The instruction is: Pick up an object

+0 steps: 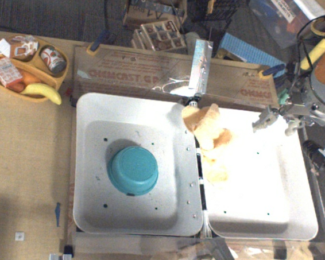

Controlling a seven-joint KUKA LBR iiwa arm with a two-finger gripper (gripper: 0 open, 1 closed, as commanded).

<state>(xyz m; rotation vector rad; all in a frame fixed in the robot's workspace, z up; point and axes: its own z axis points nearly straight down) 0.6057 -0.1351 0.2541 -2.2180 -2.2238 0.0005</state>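
Over the right bin [291, 226] my gripper [276, 122] hovers at the far edge; I cannot tell its state. For a clean pick I'd go for the soft, lumpy tan toy [207, 125] against the bins' divider, judging its crumpled shape easier than the smooth, round teal bowl [134, 170] in the left bin [95, 113].

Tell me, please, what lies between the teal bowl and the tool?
In the camera view, a tan cloth-like object lies between the teal bowl and the tool.
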